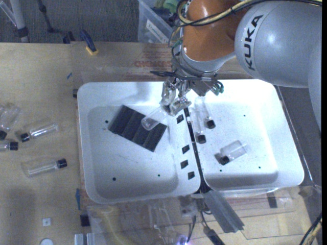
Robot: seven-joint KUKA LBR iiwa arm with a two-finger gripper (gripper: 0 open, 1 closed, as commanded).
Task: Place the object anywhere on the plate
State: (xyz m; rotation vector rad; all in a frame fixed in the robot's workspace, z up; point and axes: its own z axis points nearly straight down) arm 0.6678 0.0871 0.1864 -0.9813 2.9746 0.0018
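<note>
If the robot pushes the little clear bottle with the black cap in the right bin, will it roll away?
Probably. The clear vial lies on its side in the right bin, and it looks round, so a sideways nudge could roll it. It looks small and likely light, and its smooth clear wall may be slippery for the gripper.

1. Left bin (102,182): the dark ribbed plate (135,127) lies near the back edge, with a clear vial (151,121) on its right part. The floor toward the front edge and left corners is bare.
2. Gripper (173,103) and arm (245,29) hang over the back of the divider between the bins, blocking approach from the right there.
3. Right bin (286,137): a vial (231,152) lies mid-floor and small vials (204,124) lie near the divider; the right side is bare.
</note>
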